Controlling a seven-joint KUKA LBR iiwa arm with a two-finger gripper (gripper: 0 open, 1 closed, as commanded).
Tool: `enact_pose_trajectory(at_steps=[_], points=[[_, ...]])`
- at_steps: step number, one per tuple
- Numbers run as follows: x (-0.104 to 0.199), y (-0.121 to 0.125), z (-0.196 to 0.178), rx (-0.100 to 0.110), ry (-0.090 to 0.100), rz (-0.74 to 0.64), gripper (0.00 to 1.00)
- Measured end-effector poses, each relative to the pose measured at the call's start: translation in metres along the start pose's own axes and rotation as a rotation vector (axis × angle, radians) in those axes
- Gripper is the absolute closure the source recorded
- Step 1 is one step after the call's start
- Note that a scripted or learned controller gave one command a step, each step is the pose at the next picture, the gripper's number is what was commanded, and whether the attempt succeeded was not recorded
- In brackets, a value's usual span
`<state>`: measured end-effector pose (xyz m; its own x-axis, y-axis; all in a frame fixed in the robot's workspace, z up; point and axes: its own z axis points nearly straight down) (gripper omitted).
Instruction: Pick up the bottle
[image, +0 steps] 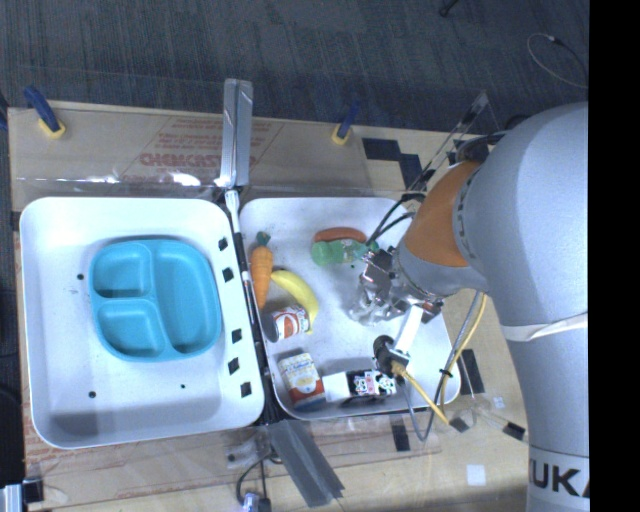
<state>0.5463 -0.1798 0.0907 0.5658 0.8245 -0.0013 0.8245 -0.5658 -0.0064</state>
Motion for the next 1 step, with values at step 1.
enact_pose_trajectory(at_steps=[1], points=[[0.0004, 0.0, 0.0, 0.0, 0.0, 0.0, 0.0]])
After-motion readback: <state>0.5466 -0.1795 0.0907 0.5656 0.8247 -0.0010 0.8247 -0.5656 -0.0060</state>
